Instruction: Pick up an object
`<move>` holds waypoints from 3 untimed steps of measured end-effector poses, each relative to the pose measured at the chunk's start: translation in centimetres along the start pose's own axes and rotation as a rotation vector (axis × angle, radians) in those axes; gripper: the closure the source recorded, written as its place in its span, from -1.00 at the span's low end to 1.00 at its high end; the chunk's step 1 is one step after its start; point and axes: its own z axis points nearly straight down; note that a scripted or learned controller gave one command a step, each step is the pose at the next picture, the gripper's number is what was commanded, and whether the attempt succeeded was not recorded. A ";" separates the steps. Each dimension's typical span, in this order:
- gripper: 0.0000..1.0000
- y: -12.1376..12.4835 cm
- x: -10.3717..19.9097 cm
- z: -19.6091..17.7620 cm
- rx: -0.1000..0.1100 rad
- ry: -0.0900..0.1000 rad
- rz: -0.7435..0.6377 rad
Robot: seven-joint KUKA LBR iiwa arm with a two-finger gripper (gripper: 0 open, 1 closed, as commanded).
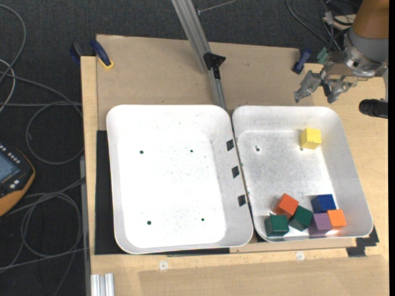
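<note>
The hand (321, 90) hangs over the surface (259, 73) just beyond the right bin (352, 165), fingers spread and holding nothing. A yellow block (310, 137) sits alone near that bin's far side (the other blocks (305, 216) cluster at its near edge).

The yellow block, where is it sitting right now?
The yellow block sits alone in the right bin, near its far right corner, apart from the cluster of blocks at the near edge.
</note>
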 end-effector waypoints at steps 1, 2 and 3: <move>-1.00 0.4 0.9 4.8 0.001 0.001 0.000; -1.00 -0.3 1.7 10.1 0.002 0.001 0.000; 1.00 -0.1 1.7 8.5 -0.008 0.000 0.000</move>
